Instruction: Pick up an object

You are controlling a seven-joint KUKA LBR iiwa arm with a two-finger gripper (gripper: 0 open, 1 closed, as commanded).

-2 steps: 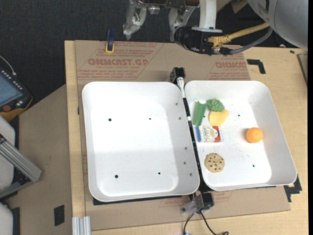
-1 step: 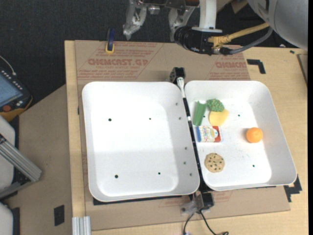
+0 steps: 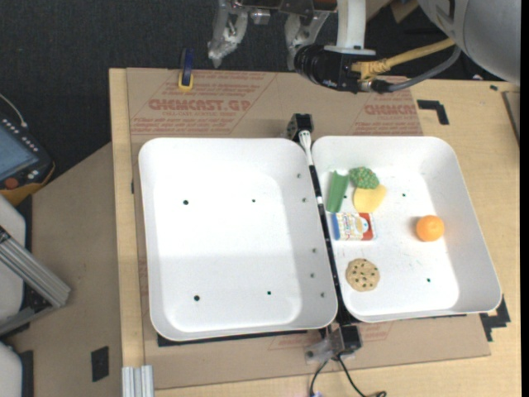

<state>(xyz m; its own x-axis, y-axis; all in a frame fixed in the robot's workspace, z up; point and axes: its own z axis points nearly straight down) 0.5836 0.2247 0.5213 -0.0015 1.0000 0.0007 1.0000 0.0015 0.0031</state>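
Observation:
The right bin (image 3: 463, 265) holds several small items. A green cylinder (image 3: 336, 191) lies by its left wall, with a broccoli piece (image 3: 363, 177) and a yellow piece (image 3: 369, 198) beside it. Below these lies a small red, white and blue carton (image 3: 354, 227). An orange ball (image 3: 429, 228) sits to the right and a cookie (image 3: 362, 275) near the front. My gripper (image 3: 257, 55) hangs open above the far edge of the bench, beyond the left bin, with nothing between its fingers (image 3: 221, 41).
The left bin (image 3: 165, 222) lies beside the right one, on a brown cardboard sheet (image 3: 215, 102). A small blue and yellow clip (image 3: 187, 74) stands on the sheet's far left. A yellow hose (image 3: 413, 56) and the grey arm (image 3: 479, 15) cross the top right.

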